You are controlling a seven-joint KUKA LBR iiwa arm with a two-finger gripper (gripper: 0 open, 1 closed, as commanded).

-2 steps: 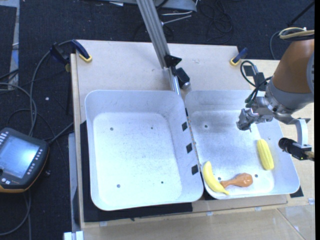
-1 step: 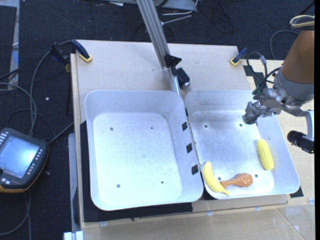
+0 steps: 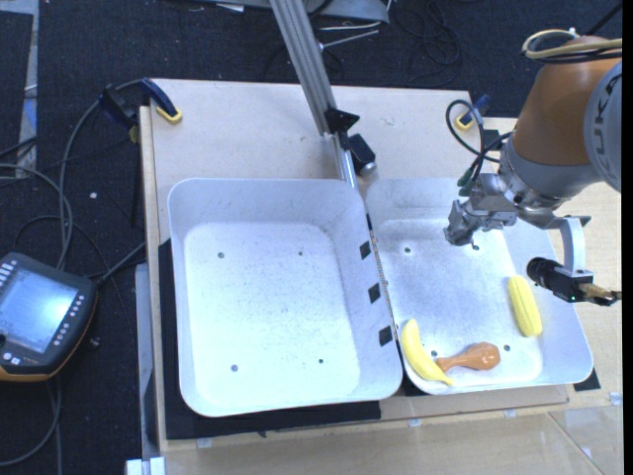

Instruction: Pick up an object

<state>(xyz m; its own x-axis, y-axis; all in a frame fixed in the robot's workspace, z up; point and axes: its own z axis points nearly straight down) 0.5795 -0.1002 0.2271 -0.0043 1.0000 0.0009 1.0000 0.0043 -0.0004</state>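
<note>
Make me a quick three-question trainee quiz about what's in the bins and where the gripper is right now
1. True or false: the banana lies in the left bin.
2. Which item sits nearest the right bin's right edge? A) corn cob B) chicken drumstick C) banana
3. Fill in: the gripper hovers over the right bin's ____ part, far or near.

Key: 1 false; 2 A; 3 far.
</note>
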